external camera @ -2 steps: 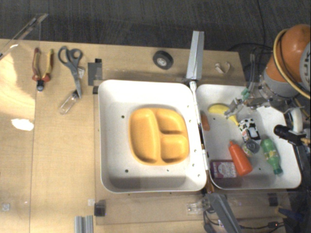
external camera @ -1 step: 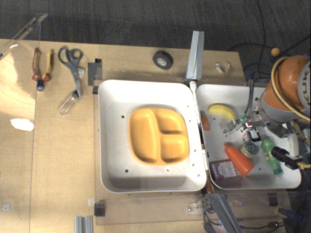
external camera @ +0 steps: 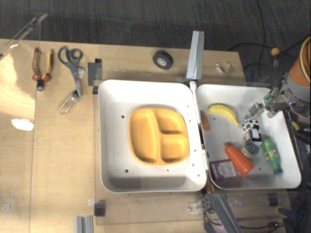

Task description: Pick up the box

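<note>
The box is small, flat and dark purple. It lies in the front left corner of the right bin, partly under the orange bottle. My gripper hangs over the middle of that bin, reaching in from the upper right. It is behind and to the right of the box and well apart from it. A black-and-white patch sits at its lower end, and I cannot tell whether that is part of the gripper or an object. Nothing is visibly held.
In the right bin also lie a banana, a green bottle, a small grey round item and a reddish item by the left wall. The left bin holds a yellow divided tray. Scissors, pliers and a tape roll lie on the bench.
</note>
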Controlling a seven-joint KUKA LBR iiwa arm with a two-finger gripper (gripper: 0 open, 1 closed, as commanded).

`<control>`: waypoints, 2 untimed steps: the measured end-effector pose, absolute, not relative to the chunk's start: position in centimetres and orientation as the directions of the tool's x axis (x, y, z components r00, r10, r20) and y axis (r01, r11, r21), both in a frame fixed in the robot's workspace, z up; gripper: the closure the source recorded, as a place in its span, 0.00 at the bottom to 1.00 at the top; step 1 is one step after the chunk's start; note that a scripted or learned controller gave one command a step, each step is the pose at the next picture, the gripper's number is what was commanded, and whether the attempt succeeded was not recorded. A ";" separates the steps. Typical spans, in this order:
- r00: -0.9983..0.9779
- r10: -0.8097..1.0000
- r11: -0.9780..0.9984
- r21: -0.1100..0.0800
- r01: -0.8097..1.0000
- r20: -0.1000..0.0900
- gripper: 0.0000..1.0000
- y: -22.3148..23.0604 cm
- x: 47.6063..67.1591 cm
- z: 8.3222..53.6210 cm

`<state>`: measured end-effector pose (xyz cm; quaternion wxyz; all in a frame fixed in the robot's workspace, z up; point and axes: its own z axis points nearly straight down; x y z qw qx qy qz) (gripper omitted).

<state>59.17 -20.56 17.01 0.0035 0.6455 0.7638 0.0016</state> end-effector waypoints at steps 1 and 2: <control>-0.204 0.979 0.204 0.007 0.979 -0.002 0.00 -13.7 55.7 10.0; 0.023 1.000 -0.023 0.028 0.999 -0.005 0.00 -10.1 54.3 9.4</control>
